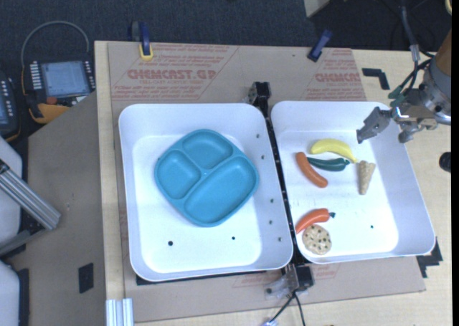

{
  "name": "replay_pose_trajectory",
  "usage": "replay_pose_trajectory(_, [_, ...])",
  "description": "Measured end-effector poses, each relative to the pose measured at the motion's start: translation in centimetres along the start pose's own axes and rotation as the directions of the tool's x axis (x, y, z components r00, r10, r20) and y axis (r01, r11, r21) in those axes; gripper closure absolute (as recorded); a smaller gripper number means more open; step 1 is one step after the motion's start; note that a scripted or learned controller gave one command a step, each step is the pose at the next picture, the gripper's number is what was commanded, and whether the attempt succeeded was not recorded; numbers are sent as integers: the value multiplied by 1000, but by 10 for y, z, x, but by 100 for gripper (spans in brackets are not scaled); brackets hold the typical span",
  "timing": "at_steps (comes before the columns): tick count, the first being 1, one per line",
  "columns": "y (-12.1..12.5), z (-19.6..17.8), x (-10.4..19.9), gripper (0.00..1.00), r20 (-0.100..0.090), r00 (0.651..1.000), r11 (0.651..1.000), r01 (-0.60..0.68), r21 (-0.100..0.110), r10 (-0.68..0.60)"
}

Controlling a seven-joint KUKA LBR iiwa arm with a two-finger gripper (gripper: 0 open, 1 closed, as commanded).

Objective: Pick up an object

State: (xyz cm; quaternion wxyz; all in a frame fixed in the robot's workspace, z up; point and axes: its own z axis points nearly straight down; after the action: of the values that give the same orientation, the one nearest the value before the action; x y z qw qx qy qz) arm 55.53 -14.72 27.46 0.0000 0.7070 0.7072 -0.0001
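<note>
The right bin [399, 240] holds several toy foods: a yellow banana [333, 147], a dark teal pod [331, 163] just under it, an orange sausage [311, 170], a beige cone [366, 175], a red-orange pepper [313, 218] and a speckled cookie [316, 239]. My gripper [389, 130] hangs over the bin's upper right corner, above and to the right of the banana. It is open, with nothing between its fingers [370, 127].
In the left bin [136, 195] lies a blue divided plate [206, 175]. A black divider [275, 174] runs between the bins. Clamps sit at the cardboard's far edge, and a control pendant [63, 78] rests off the bench at the upper left.
</note>
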Motion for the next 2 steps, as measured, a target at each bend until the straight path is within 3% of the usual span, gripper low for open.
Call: replay_pose_trajectory(2, [-10,111,1,0,-2,1000,1000,-1,7,1])
